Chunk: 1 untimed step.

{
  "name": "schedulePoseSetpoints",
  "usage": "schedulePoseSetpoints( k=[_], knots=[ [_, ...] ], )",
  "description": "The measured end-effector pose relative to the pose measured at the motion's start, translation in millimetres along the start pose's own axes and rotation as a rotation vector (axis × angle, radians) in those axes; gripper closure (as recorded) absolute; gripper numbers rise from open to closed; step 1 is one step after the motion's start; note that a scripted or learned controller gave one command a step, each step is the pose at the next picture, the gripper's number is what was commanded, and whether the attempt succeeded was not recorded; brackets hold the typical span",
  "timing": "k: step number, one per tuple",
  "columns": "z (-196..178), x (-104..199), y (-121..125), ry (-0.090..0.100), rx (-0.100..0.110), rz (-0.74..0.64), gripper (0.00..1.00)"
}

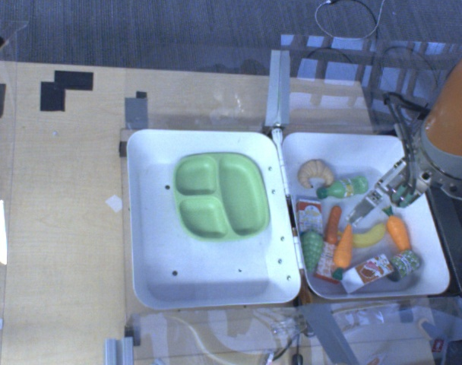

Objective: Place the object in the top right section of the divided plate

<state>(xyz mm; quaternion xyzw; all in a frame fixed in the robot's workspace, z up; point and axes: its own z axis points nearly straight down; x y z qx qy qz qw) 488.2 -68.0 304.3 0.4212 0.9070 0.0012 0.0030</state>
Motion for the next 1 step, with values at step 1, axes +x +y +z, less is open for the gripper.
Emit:
schedulePoseSetpoints(
  k=[1],
  knots=[
    [-11.7,-1.0,2.1,-0.005,-0.005,-0.001,1.0]
  ],
)
